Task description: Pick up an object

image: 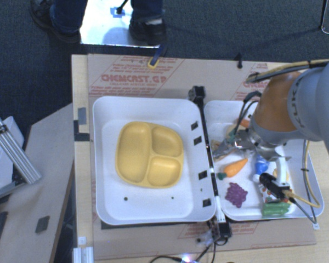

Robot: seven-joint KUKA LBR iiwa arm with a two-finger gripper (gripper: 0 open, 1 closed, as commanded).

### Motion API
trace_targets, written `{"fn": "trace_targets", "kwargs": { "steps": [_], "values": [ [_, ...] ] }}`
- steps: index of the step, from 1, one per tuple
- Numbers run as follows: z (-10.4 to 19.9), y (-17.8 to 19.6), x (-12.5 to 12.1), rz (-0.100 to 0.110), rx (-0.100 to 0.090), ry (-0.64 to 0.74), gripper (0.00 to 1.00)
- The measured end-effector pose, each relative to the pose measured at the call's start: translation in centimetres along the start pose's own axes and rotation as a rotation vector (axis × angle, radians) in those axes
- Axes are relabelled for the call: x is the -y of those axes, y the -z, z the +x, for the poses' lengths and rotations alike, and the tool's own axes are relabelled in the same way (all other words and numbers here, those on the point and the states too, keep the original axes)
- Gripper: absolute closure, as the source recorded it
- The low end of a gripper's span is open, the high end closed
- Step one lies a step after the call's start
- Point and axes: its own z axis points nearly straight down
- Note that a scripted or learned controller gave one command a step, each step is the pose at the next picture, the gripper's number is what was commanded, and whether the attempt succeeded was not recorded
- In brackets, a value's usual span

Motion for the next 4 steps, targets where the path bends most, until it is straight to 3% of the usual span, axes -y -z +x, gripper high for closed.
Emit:
{"fn": "trace_targets", "kwargs": {
  "steps": [1,2,3,4],
  "values": [
    [0.2,1.7,-0.5,-0.012,-0.003,0.003,1.00],
    [-0.5,6.3,-0.9,0.000,0.002,0.004,1.00],
    [-0.9,12.7,-1.3,-0.002,0.002,0.004,1.00],
    [-0.9,13.9,-1.4,0.002,0.001,0.005,1.00]
  ]
}}
